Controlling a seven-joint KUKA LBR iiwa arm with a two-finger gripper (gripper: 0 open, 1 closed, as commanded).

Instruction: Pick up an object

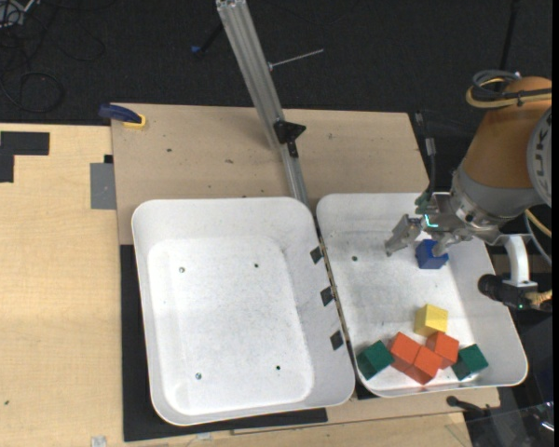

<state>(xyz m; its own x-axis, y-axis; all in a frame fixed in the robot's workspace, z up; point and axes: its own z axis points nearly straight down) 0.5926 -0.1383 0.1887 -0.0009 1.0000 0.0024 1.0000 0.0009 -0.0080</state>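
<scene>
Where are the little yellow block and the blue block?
small yellow cube-shaped block (435, 318), camera view, on its top face.
small blue block (432, 256), camera view, on its front side, just below the gripper (427, 234).

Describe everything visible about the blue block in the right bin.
The small blue cube-like block looks solid and matte, possibly wood or plastic. It sits in the upper part of the shallow white right bin, apart from the cluster of yellow, orange and green blocks near the bin's lower end. The grey end effector is right over it and hides its upper edge. Whether the block rests on the bin floor or is lifted cannot be judged from this view, nor whether anything grips it.
</scene>
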